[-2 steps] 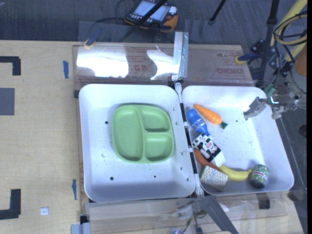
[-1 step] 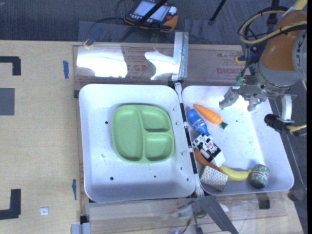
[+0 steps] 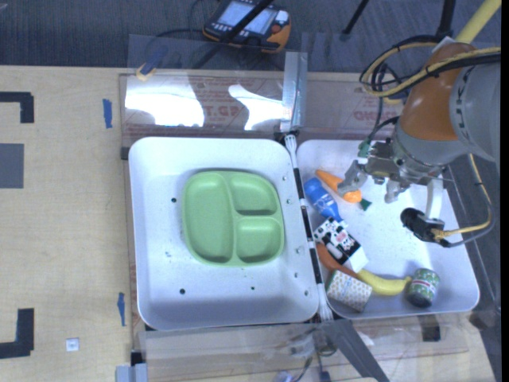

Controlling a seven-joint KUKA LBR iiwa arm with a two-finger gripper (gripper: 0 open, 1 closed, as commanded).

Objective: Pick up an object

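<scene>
Right shallow white plastic bin (image 3: 465, 281) holds the clutter. Grey two-finger gripper (image 3: 371, 183) hovers at its upper half, fingers spread, nothing between them. Small orange carrot-shaped toy (image 3: 340, 185) lies just left of the fingertips, long axis slanting down-right.

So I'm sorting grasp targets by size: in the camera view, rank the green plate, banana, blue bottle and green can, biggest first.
1. green plate
2. banana
3. blue bottle
4. green can

The bottle and can look close in size, and the can sits nearer, so their order is unsure.
</scene>
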